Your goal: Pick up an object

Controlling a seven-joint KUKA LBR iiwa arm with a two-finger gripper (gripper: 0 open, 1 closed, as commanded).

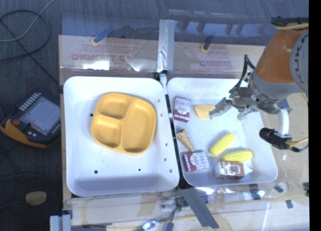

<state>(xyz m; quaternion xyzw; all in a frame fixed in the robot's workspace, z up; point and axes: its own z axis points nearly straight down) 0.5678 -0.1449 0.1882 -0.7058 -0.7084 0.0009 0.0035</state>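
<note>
The gripper (231,110) hangs over the right bin (261,175), fingers spread apart and holding nothing, just beside a pale yellow wedge (203,110) near the bin's back edge. Two corn cobs (221,144) lie toward its front. The left bin (80,175) carries a yellow divided plate (123,123).

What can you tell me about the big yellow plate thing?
The yellow divided tray is a rounded, smooth, plastic-looking dish with three sunken compartments: two smaller ones on its left side and one larger on the right. It lies flat, right side up and a little skewed, near the middle of the left white bin, resting on the bin's floor. Nothing else touches it.
</note>
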